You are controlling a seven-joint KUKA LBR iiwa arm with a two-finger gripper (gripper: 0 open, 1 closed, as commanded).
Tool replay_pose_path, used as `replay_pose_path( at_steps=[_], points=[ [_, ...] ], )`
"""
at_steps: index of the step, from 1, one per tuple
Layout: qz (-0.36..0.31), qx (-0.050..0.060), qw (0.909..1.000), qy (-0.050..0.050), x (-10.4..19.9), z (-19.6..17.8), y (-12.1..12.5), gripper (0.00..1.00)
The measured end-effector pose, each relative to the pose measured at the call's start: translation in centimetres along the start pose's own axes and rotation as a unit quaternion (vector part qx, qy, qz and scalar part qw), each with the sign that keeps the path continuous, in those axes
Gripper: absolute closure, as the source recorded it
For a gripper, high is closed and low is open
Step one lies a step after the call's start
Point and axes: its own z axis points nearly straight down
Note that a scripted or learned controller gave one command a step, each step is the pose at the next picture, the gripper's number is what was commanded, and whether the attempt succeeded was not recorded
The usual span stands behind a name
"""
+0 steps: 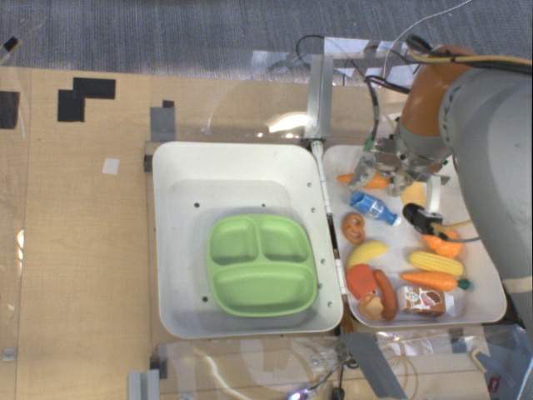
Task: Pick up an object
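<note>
Gripper (390, 172) hung over the right bin's (491, 307) far end, blue bottle (374, 207) just below it; grip state unclear.

Grey, bulky arm (491, 132), smooth and rounded like a thick cylinder, filling the frame from about two to four o'clock. Orange band (426, 98) above the wrist at its ten o'clock end, glossy and domed, followed by a darker grey metal wrist block with small fittings and brackets. Thin black cables looping off the top of the band toward twelve o'clock, one trailing up to the frame's upper edge, with a black-and-white gripper (391, 172) of blocky parts hanging below the wrist toward seven o'clock.
</note>
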Motion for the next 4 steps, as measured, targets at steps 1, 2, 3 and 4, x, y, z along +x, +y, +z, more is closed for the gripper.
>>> replay_pose_path(
  at_steps=[1,2,3,4],
  points=[
    [0.0,0.0,1.0,0.0,0.02,0.01,0.0,0.0],
    [0.0,0.0,1.0,0.0,0.03,0.01,0.0,0.0],
    [-0.002,0.006,1.0,0.001,0.06,-0.73,-0.26,1.0],
    [-0.003,0.001,1.0,0.001,0.24,-0.91,-0.01,0.0]
  ],
)
